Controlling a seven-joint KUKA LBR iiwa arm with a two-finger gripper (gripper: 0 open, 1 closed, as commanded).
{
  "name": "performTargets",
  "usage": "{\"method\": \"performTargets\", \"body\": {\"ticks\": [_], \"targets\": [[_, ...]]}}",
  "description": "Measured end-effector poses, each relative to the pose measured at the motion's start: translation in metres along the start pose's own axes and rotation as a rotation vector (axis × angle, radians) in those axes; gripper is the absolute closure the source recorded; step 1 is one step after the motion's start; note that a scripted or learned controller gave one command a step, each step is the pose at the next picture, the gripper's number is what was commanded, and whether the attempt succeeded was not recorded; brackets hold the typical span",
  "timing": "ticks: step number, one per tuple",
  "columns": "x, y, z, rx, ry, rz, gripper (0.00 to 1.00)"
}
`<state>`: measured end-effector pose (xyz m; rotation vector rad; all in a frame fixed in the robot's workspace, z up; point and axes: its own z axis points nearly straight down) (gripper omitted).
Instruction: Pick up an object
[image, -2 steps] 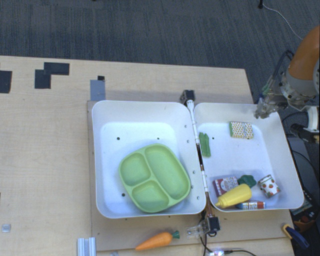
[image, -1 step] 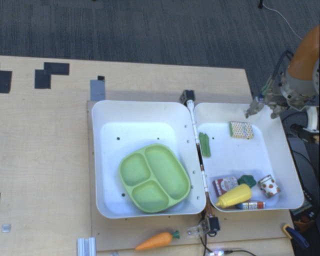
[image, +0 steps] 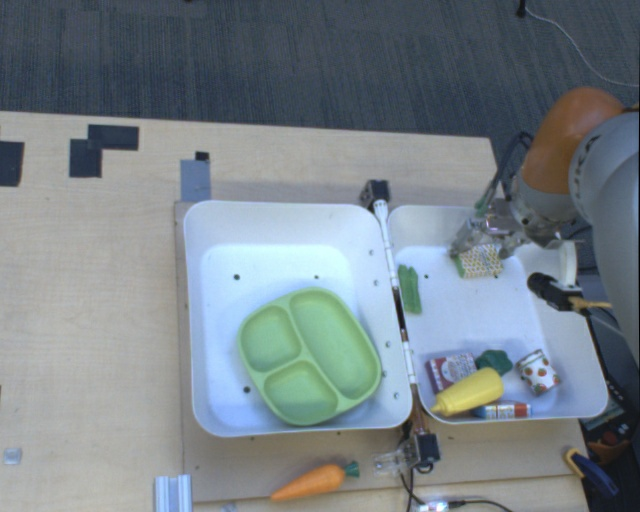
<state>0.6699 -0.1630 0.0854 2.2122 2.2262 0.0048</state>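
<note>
1 fixed overhead camera looks down slantwise on 2 white bins (image: 200, 300).

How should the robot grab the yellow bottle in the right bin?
Probably across the middle of the yellow bottle, coming straight down from above. It lies on its side, long and rounded, so the fingers should close across its narrow width, not along its length. The red box touches its upper side and the marker lies by its lower right end, so the middle looks freest.

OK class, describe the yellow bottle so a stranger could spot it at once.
Look in the right bin, along its near edge. The yellow bottle lies on its side among small items, above a marker. It is the only plain yellow thing there.
</note>
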Motion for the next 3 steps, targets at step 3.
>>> {"method": "performTargets", "body": {"ticks": [3], "targets": [[0.1, -0.094, -0.173, 0.001, 0.001, 0.004, 1.0]]}}
